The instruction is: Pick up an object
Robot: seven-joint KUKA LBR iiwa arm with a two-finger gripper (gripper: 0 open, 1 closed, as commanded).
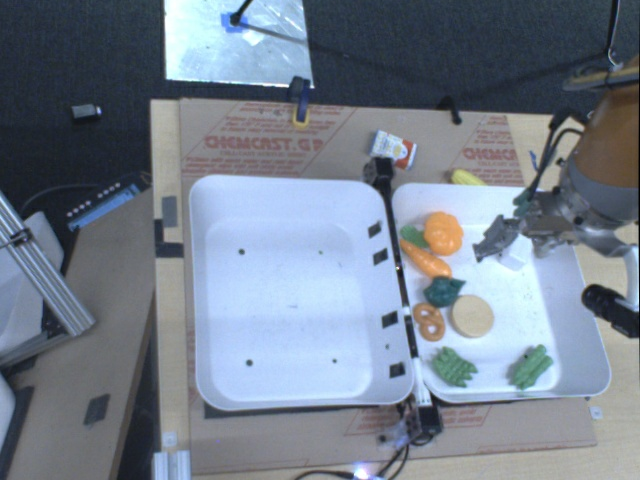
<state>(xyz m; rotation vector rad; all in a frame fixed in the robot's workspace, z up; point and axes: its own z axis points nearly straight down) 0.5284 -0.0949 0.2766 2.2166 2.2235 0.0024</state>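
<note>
2 white bins are seen side by side on the table [250,128]. The left bin [290,288] and right bin [575,358] touch along a middle edge. The hand [497,243] is seen over the far part of the right bin, reached in from the right; whether it is open or closed cannot be told, and nothing is seen gripped. Toy food is laid in the right bin: orange pumpkin [444,232] at far left, carrot [425,261] just beside it, dark green piece [443,290], pretzel [429,321], tan round disc [472,316], 2 green pods [453,367] [529,365] near edge. A yellow piece [466,178] lies outside, beyond the far rim
</note>
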